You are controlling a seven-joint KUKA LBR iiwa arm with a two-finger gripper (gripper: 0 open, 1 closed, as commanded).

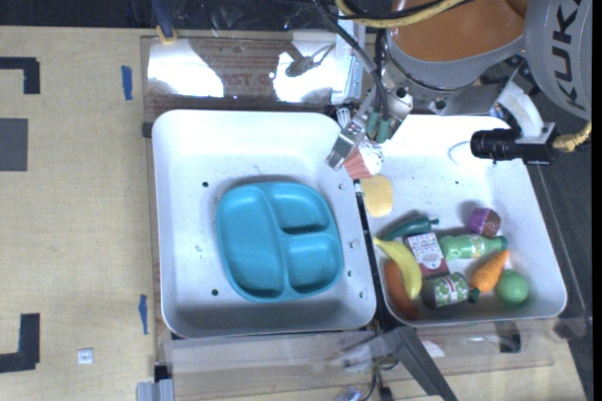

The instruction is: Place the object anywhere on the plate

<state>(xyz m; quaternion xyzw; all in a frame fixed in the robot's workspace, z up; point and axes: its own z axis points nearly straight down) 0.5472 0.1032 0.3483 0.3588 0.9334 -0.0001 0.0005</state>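
Hovering above the divider between the two shallow white bins (pixel 179 201): grey two-finger gripper (pixel 362 140), jaws seemingly closed on a small pink-and-white object (pixel 361 165). Risk: slippage before reaching the blue compartmented plate (pixel 278 239), grip looking marginal.

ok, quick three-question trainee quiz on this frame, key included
1. True or false: the blue plate sits in the right bin.
2. How many compartments does the plate have? A two, B three, C five.
3. Fill in: the banana lies in the ___ bin.
Key: 1 false, it sits in the left bin; 2 B; 3 right.
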